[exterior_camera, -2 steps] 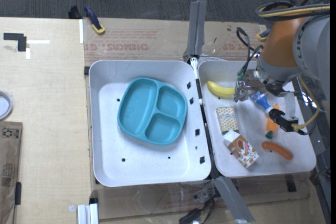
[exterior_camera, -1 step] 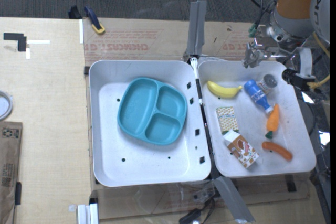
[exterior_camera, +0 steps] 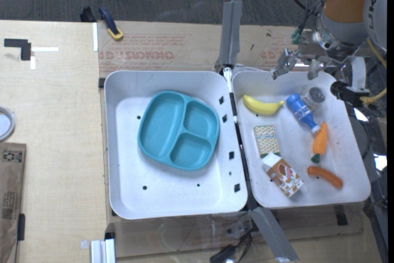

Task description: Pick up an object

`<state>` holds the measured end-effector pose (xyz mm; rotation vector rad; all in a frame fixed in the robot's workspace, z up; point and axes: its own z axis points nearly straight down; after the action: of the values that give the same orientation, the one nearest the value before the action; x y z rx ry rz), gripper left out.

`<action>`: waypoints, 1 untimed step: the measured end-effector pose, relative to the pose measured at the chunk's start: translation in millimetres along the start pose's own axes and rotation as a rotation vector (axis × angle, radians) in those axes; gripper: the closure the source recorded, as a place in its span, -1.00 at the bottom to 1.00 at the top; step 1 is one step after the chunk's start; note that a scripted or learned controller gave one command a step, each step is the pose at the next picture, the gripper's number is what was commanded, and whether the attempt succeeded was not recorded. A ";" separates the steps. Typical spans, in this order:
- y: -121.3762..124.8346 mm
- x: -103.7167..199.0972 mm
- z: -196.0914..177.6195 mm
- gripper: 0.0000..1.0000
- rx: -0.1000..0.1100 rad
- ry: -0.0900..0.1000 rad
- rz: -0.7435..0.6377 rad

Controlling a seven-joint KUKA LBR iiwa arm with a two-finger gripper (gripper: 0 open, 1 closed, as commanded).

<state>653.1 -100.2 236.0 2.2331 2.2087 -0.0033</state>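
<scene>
The end effector [exterior_camera: 300, 63] hangs over the right bin's [exterior_camera: 357, 191] far edge, fingers spread, holding nothing; the banana [exterior_camera: 261, 105] and blue bottle [exterior_camera: 301, 109] lie just below it.

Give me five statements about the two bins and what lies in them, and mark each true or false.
1. The blue divided plate lies in the left bin. True.
2. The banana lies in the left bin beside the plate. False: it lies in the right bin, near its far left corner.
3. The carrot lies between the blue bottle and the sausage. True.
4. The gripper holds the small carton. False: the carton lies on the bin floor near the front, and the gripper hangs over the far edge.
5. The right bin holds a single thing. False: it holds several.
</scene>
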 end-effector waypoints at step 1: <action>5.4 -38.3 97.2 -1.00 0.002 0.001 -0.038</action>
<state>658.0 -138.8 138.8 2.1922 2.2517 -0.0045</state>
